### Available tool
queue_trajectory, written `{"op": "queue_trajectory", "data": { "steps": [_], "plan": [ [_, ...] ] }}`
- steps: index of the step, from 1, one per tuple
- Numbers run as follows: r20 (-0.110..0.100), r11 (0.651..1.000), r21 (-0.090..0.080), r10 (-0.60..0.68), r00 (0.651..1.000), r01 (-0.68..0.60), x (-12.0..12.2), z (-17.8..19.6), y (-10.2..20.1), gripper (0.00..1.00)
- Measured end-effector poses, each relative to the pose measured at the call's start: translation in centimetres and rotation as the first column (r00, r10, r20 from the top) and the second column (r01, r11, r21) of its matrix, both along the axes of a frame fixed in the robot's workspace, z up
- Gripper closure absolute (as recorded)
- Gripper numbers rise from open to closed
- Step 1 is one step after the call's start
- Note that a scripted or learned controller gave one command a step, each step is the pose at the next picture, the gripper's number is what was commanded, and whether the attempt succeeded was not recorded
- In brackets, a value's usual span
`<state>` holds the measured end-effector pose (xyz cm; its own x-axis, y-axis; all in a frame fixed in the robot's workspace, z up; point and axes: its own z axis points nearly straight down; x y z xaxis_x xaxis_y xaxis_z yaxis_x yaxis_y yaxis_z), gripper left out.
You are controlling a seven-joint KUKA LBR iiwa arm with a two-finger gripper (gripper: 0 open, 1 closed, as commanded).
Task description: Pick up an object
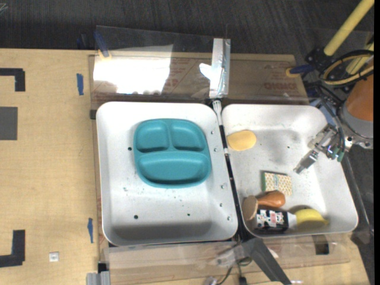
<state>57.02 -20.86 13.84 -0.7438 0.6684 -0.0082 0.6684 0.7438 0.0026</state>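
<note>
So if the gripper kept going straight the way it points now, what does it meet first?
The gripper points down and toward the view's left. Its line seems to land on the bare floor of the right bin, short of the patterned square packet. Its height is unclear.

My one fixed camera, high above the bench [41, 159], tilted downward, both white bins [113, 218] in frame, arm [362, 105] entering from right.

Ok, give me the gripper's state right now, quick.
Gripper: over the right bin near its right side, nothing seen between its jaws; open or closed cannot be told.
</note>
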Motion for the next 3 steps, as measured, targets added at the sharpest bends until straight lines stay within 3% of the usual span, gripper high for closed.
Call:
{"op": "queue_trajectory", "data": {
  "steps": [1, 2, 3],
  "plan": [
    [-0.002, 0.965, 0.005, -0.264, 0.965, 0.264, -8.8, -5.1, 4.6, 0.0],
    [0.007, 0.964, 0.005, -0.265, 0.964, 0.265, -8.5, -3.9, 4.6, 1.0],
    [-0.002, 0.994, 0.005, -0.108, 0.994, 0.108, -8.6, -5.0, 4.2, 1.0]
  ]
}}
